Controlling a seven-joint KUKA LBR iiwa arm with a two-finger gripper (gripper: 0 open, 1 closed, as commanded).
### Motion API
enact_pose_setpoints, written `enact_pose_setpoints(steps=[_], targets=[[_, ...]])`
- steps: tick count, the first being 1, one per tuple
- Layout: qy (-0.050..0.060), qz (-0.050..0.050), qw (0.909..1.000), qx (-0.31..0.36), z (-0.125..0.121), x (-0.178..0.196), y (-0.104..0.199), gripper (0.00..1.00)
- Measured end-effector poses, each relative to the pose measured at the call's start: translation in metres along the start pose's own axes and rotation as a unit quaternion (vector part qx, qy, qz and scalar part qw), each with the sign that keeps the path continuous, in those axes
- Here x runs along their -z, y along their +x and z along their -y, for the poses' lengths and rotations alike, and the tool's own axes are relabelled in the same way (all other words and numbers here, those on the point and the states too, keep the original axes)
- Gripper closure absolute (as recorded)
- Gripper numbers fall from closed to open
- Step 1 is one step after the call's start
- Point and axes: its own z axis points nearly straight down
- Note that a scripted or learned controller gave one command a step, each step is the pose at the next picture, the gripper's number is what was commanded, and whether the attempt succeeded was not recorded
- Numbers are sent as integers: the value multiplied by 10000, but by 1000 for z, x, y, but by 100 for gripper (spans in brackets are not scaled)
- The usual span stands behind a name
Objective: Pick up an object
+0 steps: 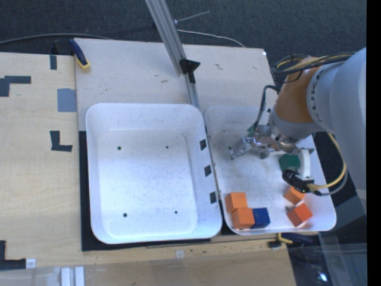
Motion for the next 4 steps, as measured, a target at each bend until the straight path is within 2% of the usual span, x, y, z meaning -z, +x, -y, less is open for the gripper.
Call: enact_pose_setpoints(steps=[1, 2, 3, 4], targets=[[-50, 21, 10000, -8, -55, 2, -71, 0], [-33, 9, 10000, 5, -59, 1, -79, 0], [-74, 9, 10000, 18, -46, 147, -47, 0], [32, -17, 10000, 0, 65, -2, -18, 0]])
